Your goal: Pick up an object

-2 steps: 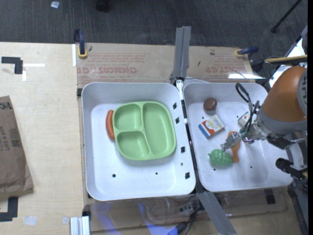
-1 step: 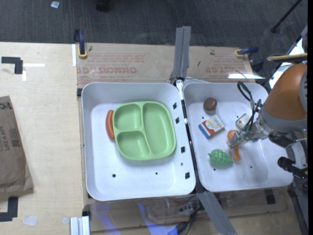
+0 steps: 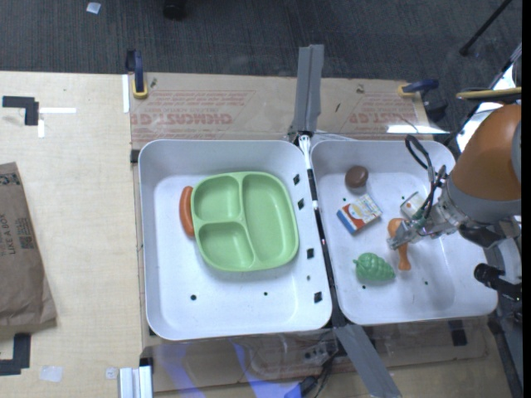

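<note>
Two shallow white bins. Left bin [image 3: 166,305] held one green three-compartment plate [image 3: 246,220] and one orange sausage-shaped piece [image 3: 187,211]. Right bin [image 3: 431,301] held one brown round piece [image 3: 357,176], one small printed carton [image 3: 358,215], one green knobbly toy [image 3: 374,268] and one orange carrot-like piece [image 3: 402,255] under my gripper [image 3: 406,232]; whether it was spread or pinching I couldn't tell.

You're looking at the right bin [image 3: 465,301] w/ four small things lying in it. A round brown ball [image 3: 357,176] is sitting near the top. Just below it, a little blue, white & orange box [image 3: 358,215] is lying flat, tilted. A bumpy green thing [image 3: 374,268] is resting lower down. An orange carrot-like stick [image 3: 402,255] is lying right beside it.
</note>
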### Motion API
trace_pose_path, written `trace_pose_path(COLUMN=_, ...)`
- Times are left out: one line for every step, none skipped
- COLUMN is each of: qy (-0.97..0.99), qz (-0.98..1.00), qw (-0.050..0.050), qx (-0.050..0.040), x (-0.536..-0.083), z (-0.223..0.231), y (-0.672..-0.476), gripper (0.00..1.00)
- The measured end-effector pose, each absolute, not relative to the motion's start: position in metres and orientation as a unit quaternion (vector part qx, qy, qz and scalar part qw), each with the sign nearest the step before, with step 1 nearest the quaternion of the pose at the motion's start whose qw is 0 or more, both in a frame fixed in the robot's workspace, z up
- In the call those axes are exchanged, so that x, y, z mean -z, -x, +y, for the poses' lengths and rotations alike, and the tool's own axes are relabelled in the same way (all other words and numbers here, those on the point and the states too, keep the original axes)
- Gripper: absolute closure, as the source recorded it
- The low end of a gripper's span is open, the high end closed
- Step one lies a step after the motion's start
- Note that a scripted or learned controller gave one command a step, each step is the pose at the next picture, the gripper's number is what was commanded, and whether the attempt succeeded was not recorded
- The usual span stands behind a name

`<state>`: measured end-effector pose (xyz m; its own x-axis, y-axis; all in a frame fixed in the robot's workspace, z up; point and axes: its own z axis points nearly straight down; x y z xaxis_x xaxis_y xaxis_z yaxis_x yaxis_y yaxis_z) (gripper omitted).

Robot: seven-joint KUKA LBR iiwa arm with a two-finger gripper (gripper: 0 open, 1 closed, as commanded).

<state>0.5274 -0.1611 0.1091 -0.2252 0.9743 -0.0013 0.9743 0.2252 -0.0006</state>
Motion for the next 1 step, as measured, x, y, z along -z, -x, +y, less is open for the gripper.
trace_pose_path(qy=-0.629, qz=0.778, qw=0.000, qx=0.0007, x=-0.2047, z=-0.0878, y=-0.5835, gripper=1.00)
